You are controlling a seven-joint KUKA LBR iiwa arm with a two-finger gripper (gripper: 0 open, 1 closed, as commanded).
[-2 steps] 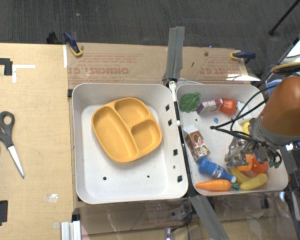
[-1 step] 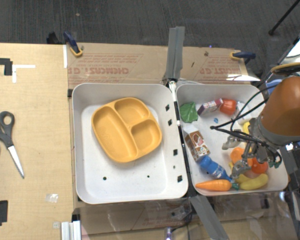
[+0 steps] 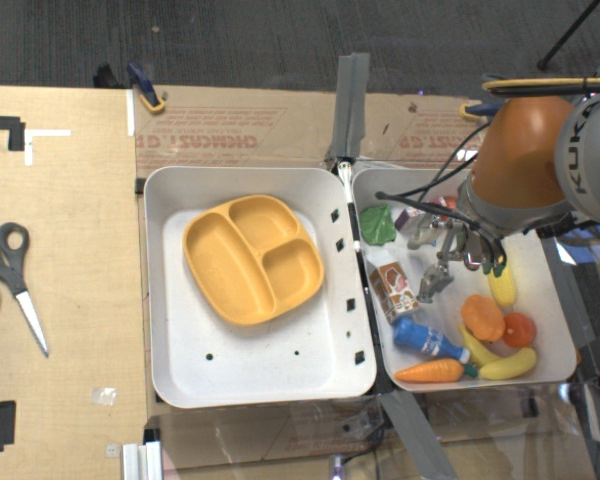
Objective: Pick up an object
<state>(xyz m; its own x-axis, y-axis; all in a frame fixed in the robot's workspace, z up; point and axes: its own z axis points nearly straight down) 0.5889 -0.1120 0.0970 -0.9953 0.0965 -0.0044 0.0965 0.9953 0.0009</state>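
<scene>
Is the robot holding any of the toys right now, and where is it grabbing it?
Nothing is held: the tool hangs above the right bin with no toy between its fingers.

Red printing runs across the cardboard sheet (image 3: 280,128) lying behind the two bins; it appears upside down and mirrored, and its letters cannot be made out with certainty. On the arm (image 3: 590,158), at the view's right edge, large dark letters read "KU", the rest cut off.

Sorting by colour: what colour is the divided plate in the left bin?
Yellow-orange, plain; the camera view shows the divided plate clearly.
</scene>
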